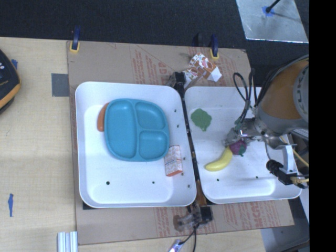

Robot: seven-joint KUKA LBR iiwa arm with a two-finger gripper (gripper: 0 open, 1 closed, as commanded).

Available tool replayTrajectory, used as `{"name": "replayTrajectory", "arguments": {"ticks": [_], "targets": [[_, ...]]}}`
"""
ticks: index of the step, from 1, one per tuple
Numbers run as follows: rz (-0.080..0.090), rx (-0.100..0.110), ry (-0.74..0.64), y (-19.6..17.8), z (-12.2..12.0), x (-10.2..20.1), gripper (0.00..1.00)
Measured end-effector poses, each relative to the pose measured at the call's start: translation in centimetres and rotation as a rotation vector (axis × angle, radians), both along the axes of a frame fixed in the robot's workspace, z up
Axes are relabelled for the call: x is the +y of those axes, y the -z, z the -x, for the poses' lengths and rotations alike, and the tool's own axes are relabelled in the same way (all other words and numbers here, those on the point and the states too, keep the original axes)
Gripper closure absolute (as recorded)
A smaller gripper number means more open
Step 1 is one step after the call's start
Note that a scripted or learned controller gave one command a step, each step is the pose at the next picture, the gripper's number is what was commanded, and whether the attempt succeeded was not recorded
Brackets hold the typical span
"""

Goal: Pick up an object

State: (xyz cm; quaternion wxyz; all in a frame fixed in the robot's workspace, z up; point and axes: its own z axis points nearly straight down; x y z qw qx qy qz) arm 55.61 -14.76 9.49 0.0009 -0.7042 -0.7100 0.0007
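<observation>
In the right bin (247, 193) lie a yellow banana (219, 161), a green leafy piece (201, 118) and a small purple object (238, 147). My gripper (237, 138) is down in this bin, right over the purple object and just beyond the banana's upper tip. The purple object sits under the gripper's tip; whether it is gripped is unclear. The arm's grey and orange body (286, 101) hides the bin's right part.
The left bin (92, 188) holds a blue divided plate (136, 129), an orange item (101, 118) tucked under its left edge, and a small printed packet (174, 160). A crumpled wrapper (202, 67) lies beyond the bins. Cables and a black fitting (281, 172) hang by the arm.
</observation>
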Motion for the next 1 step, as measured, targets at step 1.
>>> {"name": "replayTrajectory", "arguments": {"ticks": [1], "targets": [[-0.001, -0.002, 0.004, -8.12, -3.29, 4.75, 1.00]]}}
